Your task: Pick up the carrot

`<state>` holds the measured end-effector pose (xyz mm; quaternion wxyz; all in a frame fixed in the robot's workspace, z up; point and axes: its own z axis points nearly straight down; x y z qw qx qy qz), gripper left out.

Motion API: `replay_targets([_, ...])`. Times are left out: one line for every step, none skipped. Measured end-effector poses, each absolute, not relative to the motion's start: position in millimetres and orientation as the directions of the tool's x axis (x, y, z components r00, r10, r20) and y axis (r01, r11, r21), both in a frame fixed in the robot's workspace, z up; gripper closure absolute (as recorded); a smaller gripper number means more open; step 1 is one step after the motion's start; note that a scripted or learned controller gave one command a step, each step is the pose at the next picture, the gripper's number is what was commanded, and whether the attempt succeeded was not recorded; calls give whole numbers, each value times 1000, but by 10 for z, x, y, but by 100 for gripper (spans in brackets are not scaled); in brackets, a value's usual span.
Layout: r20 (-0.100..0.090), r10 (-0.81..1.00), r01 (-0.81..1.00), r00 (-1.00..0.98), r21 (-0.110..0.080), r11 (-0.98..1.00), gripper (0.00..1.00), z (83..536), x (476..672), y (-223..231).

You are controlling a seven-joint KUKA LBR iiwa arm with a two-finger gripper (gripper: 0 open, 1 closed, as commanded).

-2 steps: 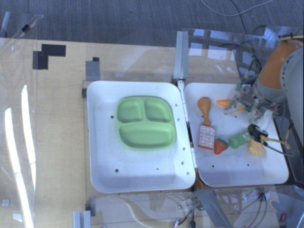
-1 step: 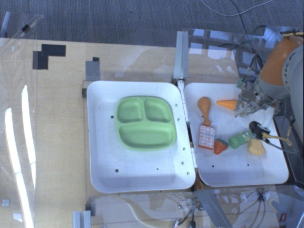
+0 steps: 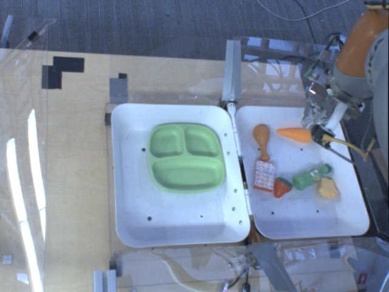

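Carrot (image 3: 295, 135): gripper (image 3: 316, 126) at one end, grip state indiscernible. Risk: a pinch so near the end could squirt it loose.

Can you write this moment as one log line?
claw: over right bin, at right end of carrot | grip: cannot tell | carrot: beside wooden spoon, apart | left bin: green plate

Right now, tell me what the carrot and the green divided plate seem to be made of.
The carrot looks like moulded plastic, likely a toy: smooth, even orange skin. The green divided plate looks like matte plastic, perhaps silicone: uniform pale green, softly rounded compartment edges, no glare.
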<state>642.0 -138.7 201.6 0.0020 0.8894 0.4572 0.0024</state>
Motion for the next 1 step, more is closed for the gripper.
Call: replay_targets([2,860,860,510,2,-510,100,1853,5819,-787])
